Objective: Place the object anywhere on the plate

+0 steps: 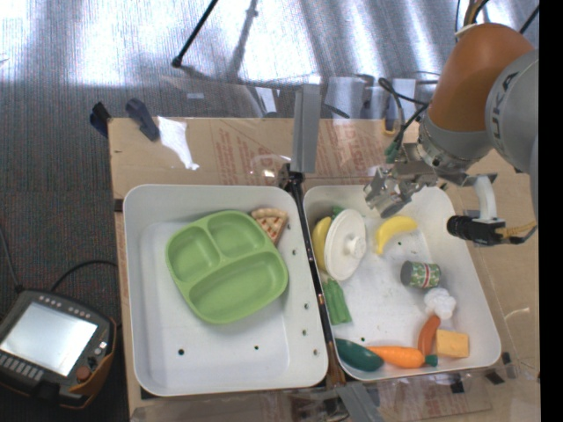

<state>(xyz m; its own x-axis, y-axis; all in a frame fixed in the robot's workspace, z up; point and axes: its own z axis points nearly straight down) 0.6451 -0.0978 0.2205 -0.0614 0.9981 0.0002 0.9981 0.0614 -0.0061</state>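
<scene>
Clearly, my claw (393, 192) hovered over the right bin's (482, 293) far edge, and I couldn't tell how wide it stood or whether it held anything. The banana (395, 230) lay just below it toward me, long axis slanting up to the right. The green plate (227, 266) sat well apart in the left bin (141, 236), a long carry across the divider.

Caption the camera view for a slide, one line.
Pincer above the right bin of toy food, near the banana; green plate waits in the left bin.
</scene>
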